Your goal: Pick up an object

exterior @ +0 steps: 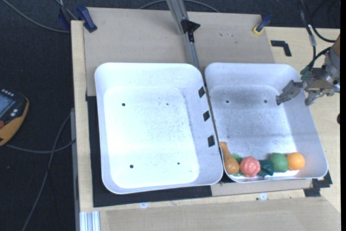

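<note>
Hovering over the far right edge of the right bin (238,76), the gripper (300,93) shows its fingers spread, with nothing between them. The small objects lie well apart from the fingers, huddled along the bin's near wall, probably because the shallow floor slopes them there: an orange ball (295,160), a green round piece (279,161), a bumpy pink lump (249,166) and an orange pear-shaped piece (230,161) with a thin neck. All look like smooth moulded plastic. The left bin (108,76), beyond them from the fingers, is glossy white with speckled scuffing. Both rest on a pale wooden counter (140,35).
</note>
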{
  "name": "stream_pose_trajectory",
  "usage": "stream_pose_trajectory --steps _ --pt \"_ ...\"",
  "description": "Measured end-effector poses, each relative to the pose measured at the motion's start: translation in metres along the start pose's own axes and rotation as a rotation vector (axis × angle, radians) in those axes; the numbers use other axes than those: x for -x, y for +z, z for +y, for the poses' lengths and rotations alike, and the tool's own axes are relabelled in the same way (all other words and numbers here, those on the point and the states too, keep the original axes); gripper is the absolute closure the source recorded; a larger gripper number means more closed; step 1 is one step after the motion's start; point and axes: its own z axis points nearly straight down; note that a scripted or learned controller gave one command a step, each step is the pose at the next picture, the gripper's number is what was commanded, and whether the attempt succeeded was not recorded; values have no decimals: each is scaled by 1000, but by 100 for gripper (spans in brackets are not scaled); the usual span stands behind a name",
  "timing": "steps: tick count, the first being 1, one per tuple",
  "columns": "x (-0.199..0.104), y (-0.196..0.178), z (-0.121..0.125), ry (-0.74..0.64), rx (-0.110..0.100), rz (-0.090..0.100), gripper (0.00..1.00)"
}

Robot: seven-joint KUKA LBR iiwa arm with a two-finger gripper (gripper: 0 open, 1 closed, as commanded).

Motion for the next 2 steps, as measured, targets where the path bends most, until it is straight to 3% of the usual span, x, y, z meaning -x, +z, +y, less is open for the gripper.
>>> stream_pose_trajectory --steps 1,2 --pt "-82 -49 23 -7 5 1 0" --pt "-137 34 -6 -3 -6 1 0"
